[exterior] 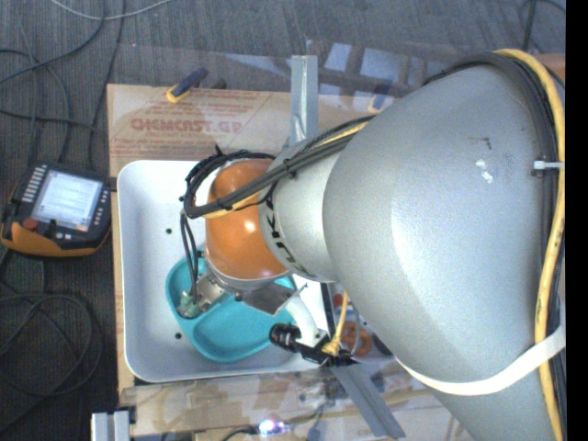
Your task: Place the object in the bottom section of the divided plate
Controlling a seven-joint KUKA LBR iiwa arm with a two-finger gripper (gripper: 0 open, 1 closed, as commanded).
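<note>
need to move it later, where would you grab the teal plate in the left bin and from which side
Probably the teal plate's raised rim along its lower-left edge, the part that shows past the arm. The plate lies flat in the white bin, so fingers coming straight down could pinch the rim, one inside and one outside. The wrist covers the plate's upper part, so that side cannot be judged.

Arm [432,228] casing: smooth grey, satin sheen. Orange band [241,232]: glossy. Divided plate [225,329]: teal plastic, smooth, slight gloss. Bin [147,246]: white plastic, matt. Bench [184,122] top: brown cardboard-like, matt. Floor [55,81]: dark rough carpet.
</note>
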